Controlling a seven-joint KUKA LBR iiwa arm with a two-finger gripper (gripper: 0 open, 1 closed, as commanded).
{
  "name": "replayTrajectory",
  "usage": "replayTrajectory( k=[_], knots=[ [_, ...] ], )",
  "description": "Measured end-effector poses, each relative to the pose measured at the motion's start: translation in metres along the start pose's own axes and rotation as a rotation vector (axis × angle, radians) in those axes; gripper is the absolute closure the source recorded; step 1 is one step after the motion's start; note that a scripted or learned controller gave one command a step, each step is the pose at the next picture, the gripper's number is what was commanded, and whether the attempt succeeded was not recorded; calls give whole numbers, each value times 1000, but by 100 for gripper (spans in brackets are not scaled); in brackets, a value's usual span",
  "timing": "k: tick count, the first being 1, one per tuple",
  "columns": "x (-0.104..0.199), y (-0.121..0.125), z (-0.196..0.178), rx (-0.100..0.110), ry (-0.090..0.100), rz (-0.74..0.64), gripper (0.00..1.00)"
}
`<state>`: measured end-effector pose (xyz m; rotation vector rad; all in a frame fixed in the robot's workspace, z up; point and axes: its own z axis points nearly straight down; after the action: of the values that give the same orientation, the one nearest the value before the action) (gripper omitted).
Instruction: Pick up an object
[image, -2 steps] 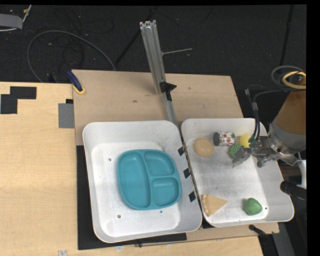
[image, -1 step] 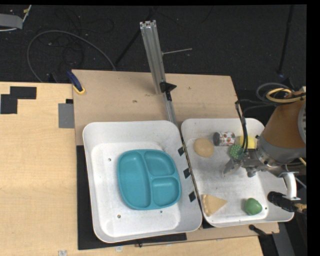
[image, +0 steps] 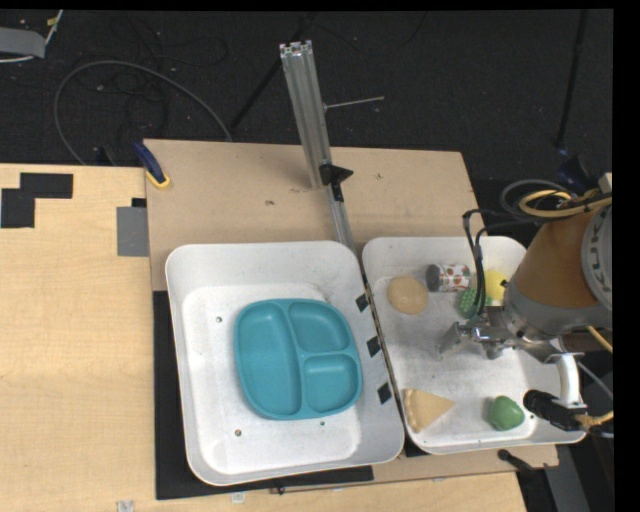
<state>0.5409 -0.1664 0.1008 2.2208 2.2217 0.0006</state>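
**Camera view: gripper down low in the right bin, grip unclear**

Camera view has the arm (image: 560, 270) reaching in from the right, and the gripper (image: 478, 336) is sitting low over the floor of the right bin (image: 455, 380), toward that bin's right side. Is it open, is it closed? Can't tell from up here, the wrist is in the way, and nothing can be seen in its grasp.

Plenty to choose from around it. Just above the gripper there's a green and yellow item (image: 468, 292), very near. Beside that, a small can (image: 448, 277) lying on its side. Further left, a round tan piece (image: 407, 295), near the bin's left wall. Down in the near corner, a tan wedge (image: 428, 407), and to the right of it a green lump (image: 506, 412). Both are apart from the gripper.

Over in the left bin (image: 200, 290), a teal divided plate (image: 297, 357) lies flat in the middle. Behind both bins, a metal post (image: 308, 110) rises from the bench (image: 400, 190).
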Motion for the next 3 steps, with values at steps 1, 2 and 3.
replayTrajectory(
  k=[1,2,3],
  knots=[
    [0,-2,-6,6,2,5,100],
    [8,2,-62,0,0,-1,100],
    [16,6,-108,-1,0,-2,100]
  ],
)
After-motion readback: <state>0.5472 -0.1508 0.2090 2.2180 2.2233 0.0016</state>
